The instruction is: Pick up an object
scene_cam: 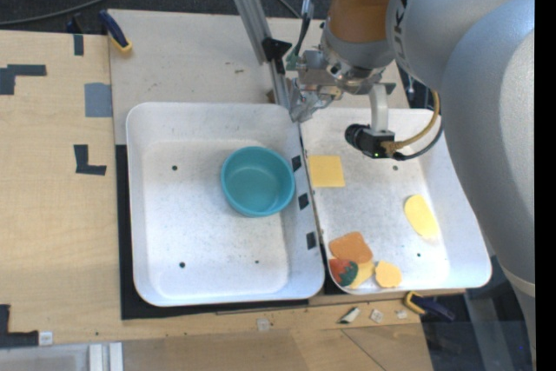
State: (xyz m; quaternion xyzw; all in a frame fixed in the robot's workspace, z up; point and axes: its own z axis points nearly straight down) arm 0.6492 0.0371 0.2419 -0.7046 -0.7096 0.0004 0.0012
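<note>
Right now I see my pincer [304, 109] hovering over the far end of the divider between the bins, though I cannot tell its state. Left of that divider sits a teal bowl [257, 180]; right of it lie a yellow square [327, 171] and small orange pieces [351, 247].

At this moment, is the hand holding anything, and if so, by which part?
Nothing is seen held. The hand sits above the bins' dividing edge at the far end, with no object in it. The yellow square lies apart in the right bin.
</note>
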